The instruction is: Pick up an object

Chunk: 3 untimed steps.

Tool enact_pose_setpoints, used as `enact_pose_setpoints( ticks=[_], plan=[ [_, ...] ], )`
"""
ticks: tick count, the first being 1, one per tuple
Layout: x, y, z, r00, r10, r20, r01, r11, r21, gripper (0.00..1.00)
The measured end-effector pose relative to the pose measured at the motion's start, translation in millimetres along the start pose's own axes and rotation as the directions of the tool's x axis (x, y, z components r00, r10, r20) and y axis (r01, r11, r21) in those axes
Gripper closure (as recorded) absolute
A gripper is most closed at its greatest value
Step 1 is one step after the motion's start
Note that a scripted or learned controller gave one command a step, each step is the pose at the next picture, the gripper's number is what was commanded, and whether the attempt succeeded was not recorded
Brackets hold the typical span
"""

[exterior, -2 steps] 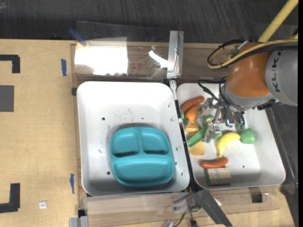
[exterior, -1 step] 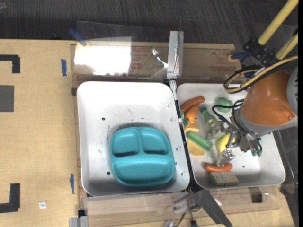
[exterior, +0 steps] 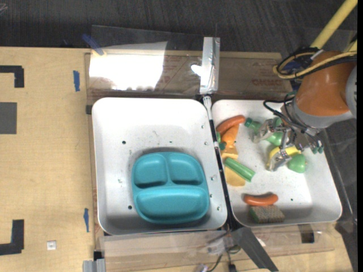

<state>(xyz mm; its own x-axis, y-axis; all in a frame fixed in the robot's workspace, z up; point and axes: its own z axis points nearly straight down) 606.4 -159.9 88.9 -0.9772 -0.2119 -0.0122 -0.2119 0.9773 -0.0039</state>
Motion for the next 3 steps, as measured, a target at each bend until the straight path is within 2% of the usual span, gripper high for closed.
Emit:
enact_pose_setpoints(
  ticks=[1, 2, 3],
  plan=[
    [-4, 0, -14, 1.000, 0.001, 0.013, -0.001, 1.000, 0.004, 1.00],
    [-61, 63, -102, 1.000, -0.021, 0.004, 0.021, 1.000, -0.002, 1.00],
    [-82, 69, -181, 0.999, -0.048, 0.003, 0.048, 0.999, 0.000, 1.00]
  ],
)
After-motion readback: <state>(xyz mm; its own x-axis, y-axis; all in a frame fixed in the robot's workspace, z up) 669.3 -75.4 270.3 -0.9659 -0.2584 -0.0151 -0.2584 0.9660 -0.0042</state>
